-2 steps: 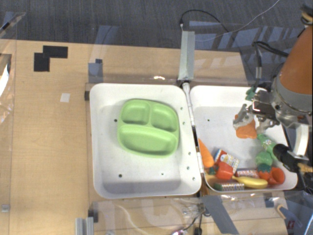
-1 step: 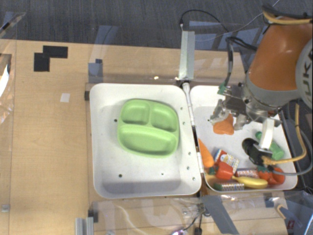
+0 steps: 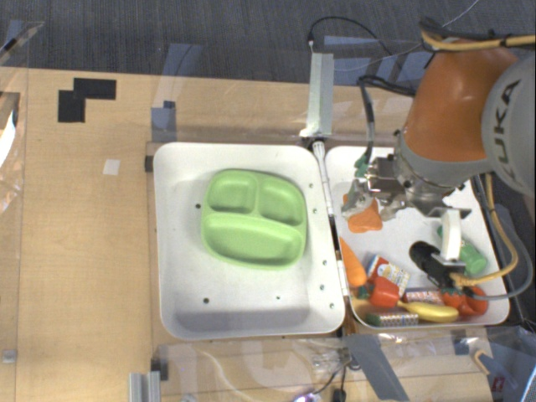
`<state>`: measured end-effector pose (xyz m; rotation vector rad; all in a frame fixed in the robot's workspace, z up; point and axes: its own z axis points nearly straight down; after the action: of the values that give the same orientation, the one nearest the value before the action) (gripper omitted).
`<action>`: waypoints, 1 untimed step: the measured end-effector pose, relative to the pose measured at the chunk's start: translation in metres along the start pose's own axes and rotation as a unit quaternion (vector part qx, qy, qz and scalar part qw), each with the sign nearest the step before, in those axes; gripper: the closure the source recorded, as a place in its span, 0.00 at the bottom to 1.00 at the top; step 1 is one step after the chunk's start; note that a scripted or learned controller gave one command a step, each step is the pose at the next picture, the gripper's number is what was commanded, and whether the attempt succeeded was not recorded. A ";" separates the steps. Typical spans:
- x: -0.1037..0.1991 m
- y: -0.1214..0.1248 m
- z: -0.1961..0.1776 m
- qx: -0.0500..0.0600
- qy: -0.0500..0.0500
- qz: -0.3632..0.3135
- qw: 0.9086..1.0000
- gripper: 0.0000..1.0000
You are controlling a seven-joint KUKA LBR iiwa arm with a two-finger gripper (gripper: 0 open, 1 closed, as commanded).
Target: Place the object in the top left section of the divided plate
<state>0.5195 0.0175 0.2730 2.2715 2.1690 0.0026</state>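
The green divided plate lies in the left white bin; its two small sections face the far side and its one long section faces the near side, and nothing lies in any of them. My gripper hangs over the far left part of the right bin. A small orange piece shows right at its tip, partly covered by the gripper from above. Whether that piece is gripped or just lies under the tip is unclear.
The right bin's near half holds a carrot, a red block, a banana, a green piece and other toy food. A metal post stands behind the divider between the bins.
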 end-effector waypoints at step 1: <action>0.070 -0.035 -0.009 0.000 0.000 -0.018 1.000 1.00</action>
<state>0.4873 0.0885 0.2821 2.2310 2.2106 0.0039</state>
